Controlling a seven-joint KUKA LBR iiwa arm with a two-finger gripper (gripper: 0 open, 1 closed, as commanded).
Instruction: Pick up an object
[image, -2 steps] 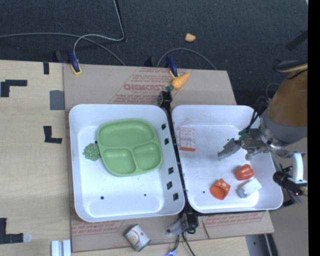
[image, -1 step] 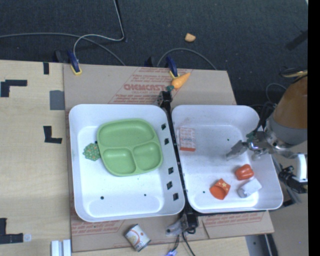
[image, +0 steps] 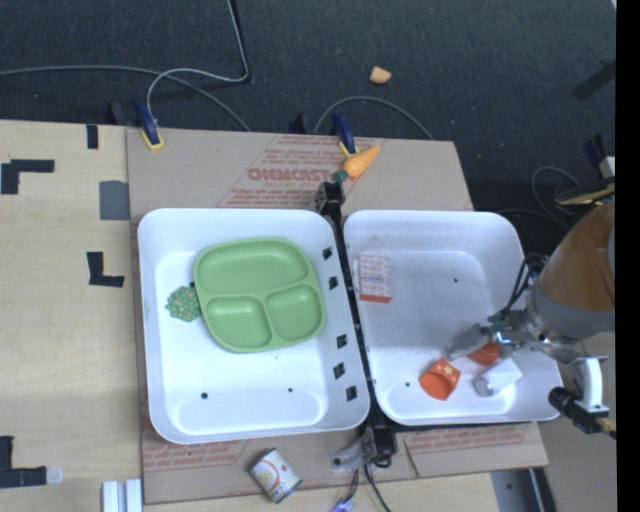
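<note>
One end effector (image: 487, 352) low over orange cup (image: 439, 380); finger spread unclear

Dark floor up top, pale wood bench below.

The floor (image: 450, 60) behind the bench is dark carpet, with thin cables (image: 200, 75) looping across it and a small orange scrap (image: 380, 74) lying loose. The bench top (image: 60, 330) is light wood with black tape marks (image: 100, 270) stuck on at the left. A cardboard sheet (image: 290, 170) with red print lies on it, held at its far edge by two blue clamps (image: 149, 128). Lighting is flat and even.
</note>
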